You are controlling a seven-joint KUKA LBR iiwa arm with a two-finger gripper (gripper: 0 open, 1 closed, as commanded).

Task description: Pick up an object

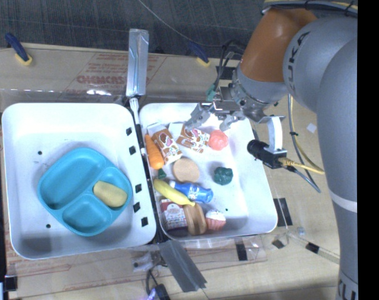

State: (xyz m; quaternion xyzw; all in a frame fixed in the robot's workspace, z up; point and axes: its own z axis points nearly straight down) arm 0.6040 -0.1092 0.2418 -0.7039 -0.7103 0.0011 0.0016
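1 snack packet [191, 139] just below open end effector [211, 119], not held.

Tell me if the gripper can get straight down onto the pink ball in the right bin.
Probably yes. The gripper hangs just above the pink ball, whose top is uncovered; only a snack packet lies close beside it.

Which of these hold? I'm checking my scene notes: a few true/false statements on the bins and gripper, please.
1. The blue tray lies in the left bin. True.
2. The yellow piece sits in the right bin. False: it rests on the blue tray.
3. The gripper is over the right bin. True.
4. The banana lies on the blue tray. False: it is in the right bin.
5. The green object is in the right bin. True.
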